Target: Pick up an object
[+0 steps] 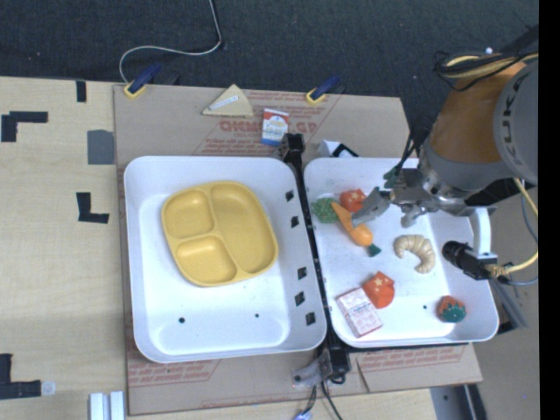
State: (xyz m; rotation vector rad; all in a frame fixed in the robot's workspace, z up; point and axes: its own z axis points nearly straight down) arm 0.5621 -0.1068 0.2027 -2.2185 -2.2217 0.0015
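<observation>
1. Right bin point(464, 326): shallow, white, taken as the landmark. It holds loose play-food pieces.
2. Gripper point(382, 201): hangs over the right bin's upper middle, on the grey arm point(477, 134) with its orange band. I cannot tell whether the fingers stand wide or narrow; nothing shows between them.
3. Carrot point(353, 227): orange, lies slantwise just below and left of the gripper, inside the bin. Judged the likeliest pick.
4. Tomato point(352, 199): red, just beside the carrot's upper end, near the bin's top left.
5. Green vegetable point(325, 209): against the bin's left wall.
6. Croissant point(416, 251): tan, near the bin's centre.
7. Red piece point(380, 289) and small carton point(360, 311): touching, toward the bin's lower edge.
8. Strawberry point(451, 309): in the bin's lower right corner.
9. Yellow plate point(219, 232): in the left bin point(149, 322), well apart from the right bin's contents.
10. Handling advice: turn the fingers across the carrot's narrow width, descend clear of the tomato, close at mid-length.
</observation>
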